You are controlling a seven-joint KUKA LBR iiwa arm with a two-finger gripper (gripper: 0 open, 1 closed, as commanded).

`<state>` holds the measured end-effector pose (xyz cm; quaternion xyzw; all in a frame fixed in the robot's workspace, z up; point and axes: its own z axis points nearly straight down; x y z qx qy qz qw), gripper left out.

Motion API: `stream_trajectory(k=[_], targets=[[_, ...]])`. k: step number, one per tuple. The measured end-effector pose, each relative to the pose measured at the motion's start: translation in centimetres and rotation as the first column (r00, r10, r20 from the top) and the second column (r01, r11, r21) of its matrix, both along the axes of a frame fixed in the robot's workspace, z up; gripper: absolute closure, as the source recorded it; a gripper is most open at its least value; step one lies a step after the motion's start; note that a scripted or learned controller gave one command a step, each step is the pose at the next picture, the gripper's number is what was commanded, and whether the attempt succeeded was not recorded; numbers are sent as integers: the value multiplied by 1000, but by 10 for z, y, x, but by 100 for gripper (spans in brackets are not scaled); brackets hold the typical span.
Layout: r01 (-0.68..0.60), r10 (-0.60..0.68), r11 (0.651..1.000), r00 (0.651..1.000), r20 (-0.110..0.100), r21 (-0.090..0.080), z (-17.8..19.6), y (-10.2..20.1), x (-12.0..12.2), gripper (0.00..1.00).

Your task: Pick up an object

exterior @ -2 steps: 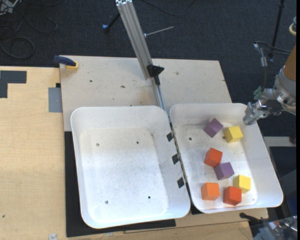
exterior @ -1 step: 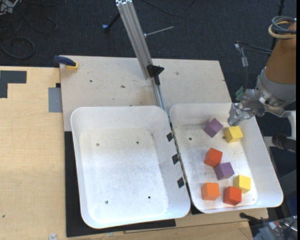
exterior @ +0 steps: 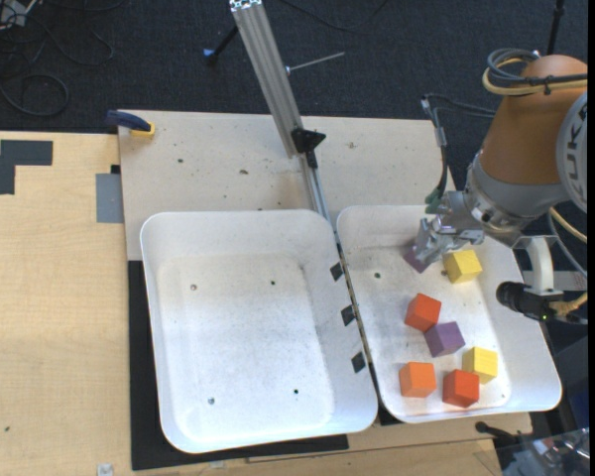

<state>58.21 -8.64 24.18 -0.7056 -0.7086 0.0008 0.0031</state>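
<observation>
Purple block (exterior: 416,259) near the far edge of the right bin (exterior: 535,390) looks like the target here, and the tool (exterior: 434,243) is parked right on top of it, with the block peeking out at the lower left of the metal fingers. Whether the fingers are clamped on it or just resting around it can't be told from this angle, so no grab can be called yet. A yellow block (exterior: 463,265) is sat just beside the tool on its right. The rest of the blocks are scattered toward the near side of that bin: a red-orange one (exterior: 422,312), another purple one (exterior: 444,338), an orange one (exterior: 417,379), a red one (exterior: 461,388) and a second yellow one (exterior: 481,363). The left bin (exterior: 159,266) has no blocks in it. So the approach seems done, but the grip and the lift are probably both left to be sorted, and nothing is seen raised off the bin floor.
</observation>
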Motion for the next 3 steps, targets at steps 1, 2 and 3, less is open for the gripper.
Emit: stream_trajectory(k=[1,2,3], targets=[[0,0,1000,1000,1,-1,5,47,-15,100],[-1,1,1000,1000,0,0,8,104,-24,100],[0,0,1000,1000,0,-2,-6,149,-30,100]])
